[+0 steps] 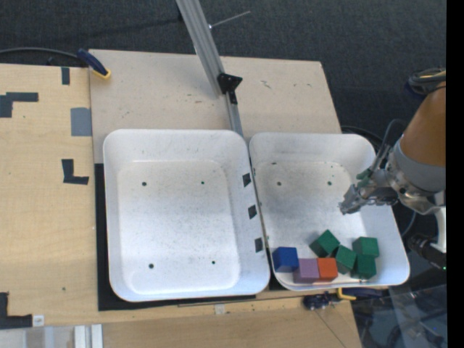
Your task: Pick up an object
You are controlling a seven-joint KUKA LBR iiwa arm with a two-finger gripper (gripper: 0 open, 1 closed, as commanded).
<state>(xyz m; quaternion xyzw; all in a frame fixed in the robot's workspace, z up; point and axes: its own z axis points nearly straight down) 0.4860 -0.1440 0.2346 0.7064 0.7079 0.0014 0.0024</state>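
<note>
The gripper (pixel 351 201) hangs over the right side of the right bin (pixel 304 145), close to that bin's right wall; whether its fingers are apart or together I cannot tell, and nothing shows between them. The blocks are all crowded into the near right corner of this bin, against its front rim: a blue cube (pixel 286 258) next to the divider side, a purple block (pixel 309 269) and an orange block (pixel 328 267) touching each other, and four green cubes (pixel 326 242) bunched to their right. The far half of the bin's floor is open room. The left bin (pixel 174 140) lies rim to rim beside it. Both bins are smooth white plastic with rounded corners, floors scuffed grey. They rest on a pale wooden bench (pixel 283 93), with a slanted metal bar (pixel 201 31) crossing behind.
</note>
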